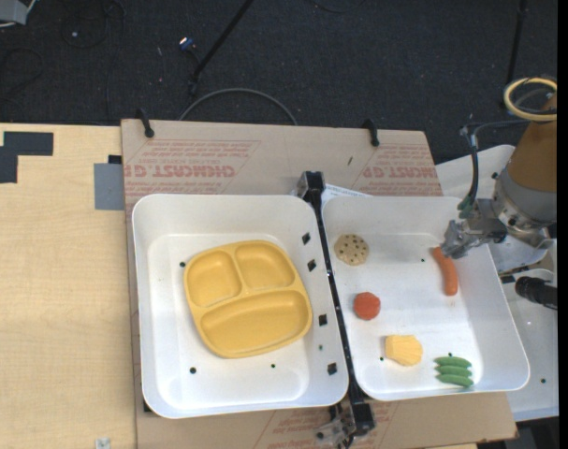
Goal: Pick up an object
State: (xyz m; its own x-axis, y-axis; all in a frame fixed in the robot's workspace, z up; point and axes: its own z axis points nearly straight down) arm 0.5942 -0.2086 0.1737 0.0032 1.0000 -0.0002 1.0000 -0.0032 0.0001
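A yellow divided plate (pixel 247 297) sits in the left bin (pixel 152 241). In the right bin (pixel 508 344), right of the middle, a small orange carrot (pixel 447 273) lies with its top end at the gripper (pixel 459 237). The carrot looks light, hard and smooth, so grab it across its middle.

A single fixed camera looked down at a slant from above the bench (pixel 50 279), far enough back to take in both white bins whole. The left bin (pixel 157 251) and right bin (pixel 508 344) sat side by side across the middle, dark floor (pixel 358 45) beyond the bench's far edge, the arm (pixel 531 171) entering from the right.
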